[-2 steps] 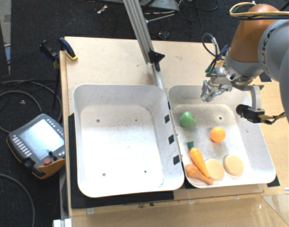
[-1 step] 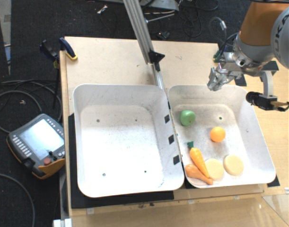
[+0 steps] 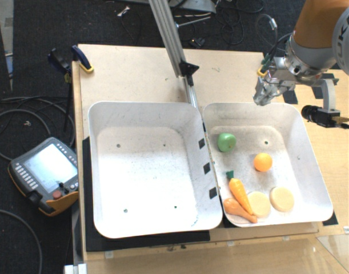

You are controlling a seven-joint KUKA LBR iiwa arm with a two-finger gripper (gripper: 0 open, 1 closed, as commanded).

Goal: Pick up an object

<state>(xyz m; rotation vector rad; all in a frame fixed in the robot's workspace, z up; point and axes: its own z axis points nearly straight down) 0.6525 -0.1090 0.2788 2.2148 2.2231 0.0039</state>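
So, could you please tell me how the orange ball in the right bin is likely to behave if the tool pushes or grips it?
The orange ball looks round and smooth, so it would probably roll on a push. It sits apart from the others on the right bin floor, so little would stop it. Its curved surface might slip from a two-finger pinch unless gripped across the middle.

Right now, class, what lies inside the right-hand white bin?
Inside the right bin: a green fruit, an orange ball, a carrot, a tan piece partly under it, and two pale discs. Whatever the carrot covers is hidden.
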